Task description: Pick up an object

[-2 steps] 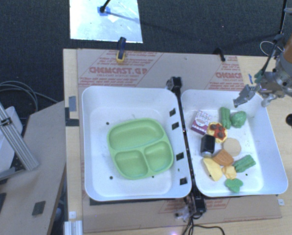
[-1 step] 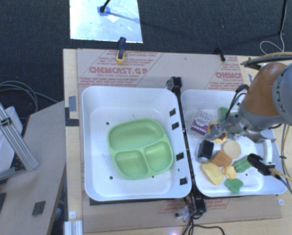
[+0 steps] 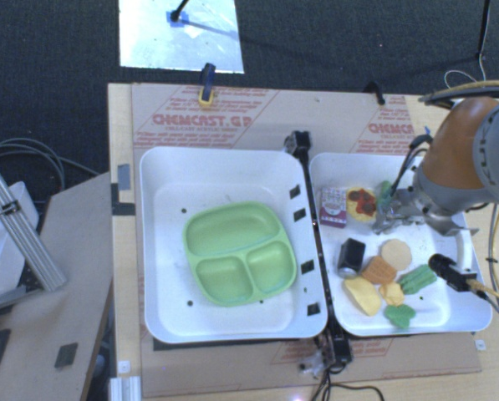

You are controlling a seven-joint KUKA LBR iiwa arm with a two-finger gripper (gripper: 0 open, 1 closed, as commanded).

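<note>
several toy foods crowd the right bin (image 3: 458, 312), and the claw (image 3: 389, 218) hangs low beside the red-and-yellow piece (image 3: 362, 202); i cannot tell its state. risk as i judge it: neighbours sit so tight that a grab could nudge them or slip off.

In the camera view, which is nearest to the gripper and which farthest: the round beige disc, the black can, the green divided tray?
From the gripper:
1. Round beige disc, just below it, right bin.
2. Black can, further left, same bin.
3. Green divided tray, left bin, farthest.
</note>
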